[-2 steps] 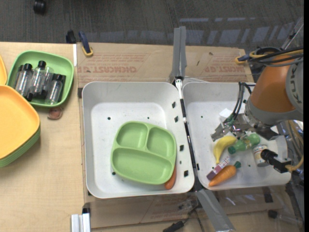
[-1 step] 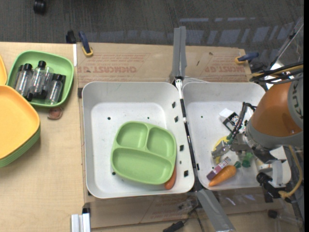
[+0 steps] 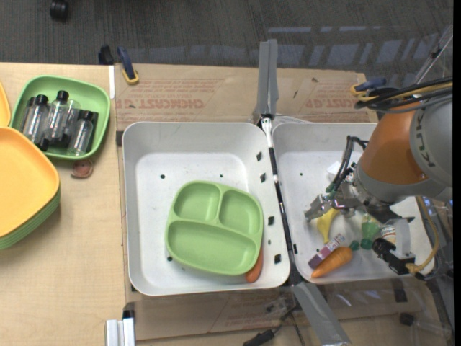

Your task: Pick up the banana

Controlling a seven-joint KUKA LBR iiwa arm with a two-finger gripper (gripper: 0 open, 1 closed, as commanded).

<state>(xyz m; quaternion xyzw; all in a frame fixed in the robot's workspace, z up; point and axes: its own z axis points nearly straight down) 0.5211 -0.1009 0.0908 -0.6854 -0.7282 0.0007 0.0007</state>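
Both bins are white: the left bin point(image 3: 144, 193) holds a light green divided plate point(image 3: 215, 226), the right bin point(image 3: 302, 150) a yellow banana point(image 3: 325, 224) and an orange carrot point(image 3: 333, 261). The arm's band point(image 3: 392, 153) is orange. At far left, orange-yellow plates point(image 3: 25, 186) sit beside a green tray point(image 3: 94, 99) of dark-capped vials point(image 3: 57, 121). The desk point(image 3: 57, 280) is pale wood.

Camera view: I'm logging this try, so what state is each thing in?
Claw: down in the right bin, at the banana; open or shut unclear.
Banana: lying in the right bin, partly under the claw.
Carrot: lying flat near the front wall.
Green plate: flat in the left bin, nothing in its compartments.
Vials: lying in the green tray.
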